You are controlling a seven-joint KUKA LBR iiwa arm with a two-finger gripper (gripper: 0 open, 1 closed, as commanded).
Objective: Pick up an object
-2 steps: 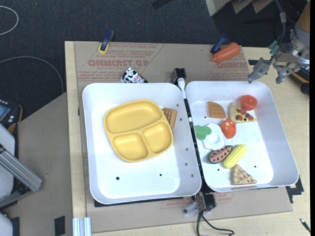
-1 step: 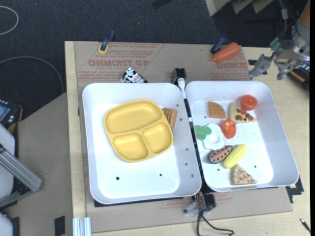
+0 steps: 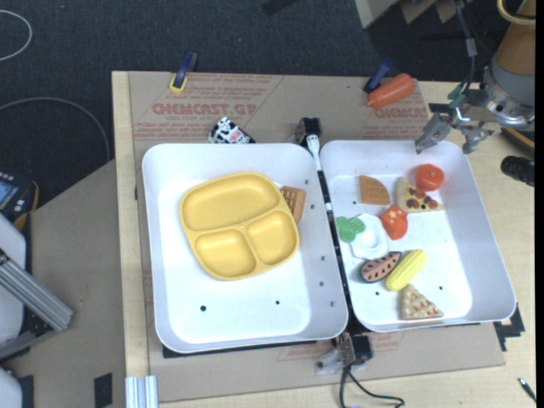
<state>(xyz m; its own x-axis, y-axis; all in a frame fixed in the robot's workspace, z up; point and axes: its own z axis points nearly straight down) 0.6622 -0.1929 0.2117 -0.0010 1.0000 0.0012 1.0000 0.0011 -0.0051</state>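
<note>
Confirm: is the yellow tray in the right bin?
No, the yellow tray sits in the left bin.

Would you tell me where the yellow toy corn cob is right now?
The yellow toy corn cob lies in the right white bin, beside the dark grilled piece, above the triangular cracker.

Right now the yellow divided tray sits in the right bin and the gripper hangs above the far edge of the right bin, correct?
Not quite. The camera view shows the yellow divided tray in the left bin, not the right. The gripper does hang above the far edge of the right bin.
</note>
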